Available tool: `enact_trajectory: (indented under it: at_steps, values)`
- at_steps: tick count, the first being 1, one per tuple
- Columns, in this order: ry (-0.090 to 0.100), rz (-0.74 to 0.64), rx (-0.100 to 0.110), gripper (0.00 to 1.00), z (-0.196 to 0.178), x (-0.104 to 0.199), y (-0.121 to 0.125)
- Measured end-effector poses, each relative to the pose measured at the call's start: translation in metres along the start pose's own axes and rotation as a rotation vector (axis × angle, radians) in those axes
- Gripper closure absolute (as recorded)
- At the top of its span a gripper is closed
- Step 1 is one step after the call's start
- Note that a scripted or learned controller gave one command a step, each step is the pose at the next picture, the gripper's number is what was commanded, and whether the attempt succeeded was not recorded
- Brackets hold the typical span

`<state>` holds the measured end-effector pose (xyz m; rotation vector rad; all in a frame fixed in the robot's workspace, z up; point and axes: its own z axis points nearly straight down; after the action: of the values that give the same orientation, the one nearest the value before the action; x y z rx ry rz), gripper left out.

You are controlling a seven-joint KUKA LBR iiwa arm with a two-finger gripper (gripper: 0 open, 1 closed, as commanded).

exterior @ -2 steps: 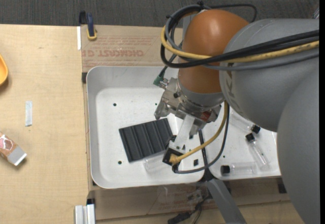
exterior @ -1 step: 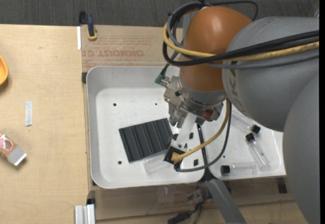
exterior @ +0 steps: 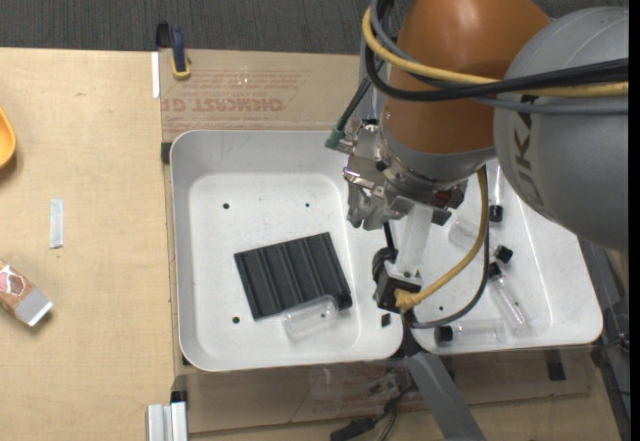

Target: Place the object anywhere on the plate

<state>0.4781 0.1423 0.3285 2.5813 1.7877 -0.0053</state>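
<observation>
A: Hovering where the left bin [exterior: 180, 249] meets the right bin [exterior: 560, 321]; why there?
B: Reach, I judge; the clear piece [exterior: 310, 317], likely my object, lies toward the left bin's near right corner, against the ridged black plate's [exterior: 290, 274] near edge, so perhaps already placed; whether my jaws are spread or pressed together, I cannot tell.

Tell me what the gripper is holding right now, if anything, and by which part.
Cannot be told: the arm covers most of the gripper from above. A clear object lies at the black plate's near edge.
</observation>
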Motion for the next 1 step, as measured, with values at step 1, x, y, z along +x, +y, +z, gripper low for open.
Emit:
enact_trajectory:
  at_steps: [1]
  values:
    - [-0.001, -0.107, 0.003, 1.0, 0.0142, -0.0536, 0.0197]
